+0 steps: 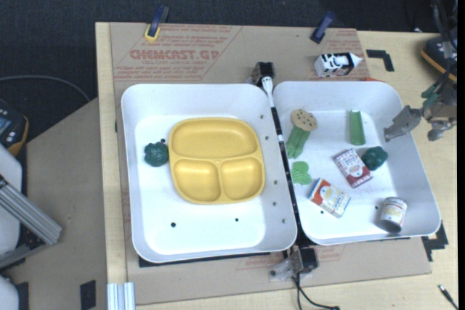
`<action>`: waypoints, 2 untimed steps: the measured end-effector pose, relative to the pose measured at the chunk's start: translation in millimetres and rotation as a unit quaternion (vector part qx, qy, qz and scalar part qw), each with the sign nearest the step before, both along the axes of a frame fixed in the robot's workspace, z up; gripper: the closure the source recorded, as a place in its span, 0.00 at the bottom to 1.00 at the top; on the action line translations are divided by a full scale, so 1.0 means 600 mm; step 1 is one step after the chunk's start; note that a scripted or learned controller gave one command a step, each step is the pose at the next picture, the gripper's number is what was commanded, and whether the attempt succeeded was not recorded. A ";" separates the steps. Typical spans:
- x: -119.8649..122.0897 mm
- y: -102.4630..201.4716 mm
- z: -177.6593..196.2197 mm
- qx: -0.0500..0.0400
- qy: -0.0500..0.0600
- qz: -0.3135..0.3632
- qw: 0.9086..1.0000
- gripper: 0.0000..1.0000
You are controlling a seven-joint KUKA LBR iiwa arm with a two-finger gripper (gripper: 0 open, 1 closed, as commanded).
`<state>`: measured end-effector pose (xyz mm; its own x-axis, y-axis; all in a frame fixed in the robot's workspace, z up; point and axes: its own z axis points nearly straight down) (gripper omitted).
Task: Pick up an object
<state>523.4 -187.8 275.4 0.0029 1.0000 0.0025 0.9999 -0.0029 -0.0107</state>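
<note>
Claw [404, 125] at right bin's [429, 189] edge, grip unclear | dark green object [375, 157]: rounded, lumpy

Two white bins on a bench, seen from above

The left bin [138, 178] holds a yellow divided tray [216, 158] with a dark green toy [155, 153] just beside it. The right bin [418, 178] holds a green stick [356, 127], a small can [392, 213] and two red-and-white packets [352, 167] [330, 197]. The gripper [407, 123] hangs at the right bin's far right edge.

Your grey two-finger gripper [407, 125] sits at the far right, fingers pointing left and slightly down, nothing visible between them; wrist cut off.
</note>
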 end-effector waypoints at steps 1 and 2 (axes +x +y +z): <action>0.003 0.001 0.009 -0.001 -0.005 0.002 1.000 0.00; -0.010 -0.006 -0.089 0.000 -0.002 0.001 1.000 0.00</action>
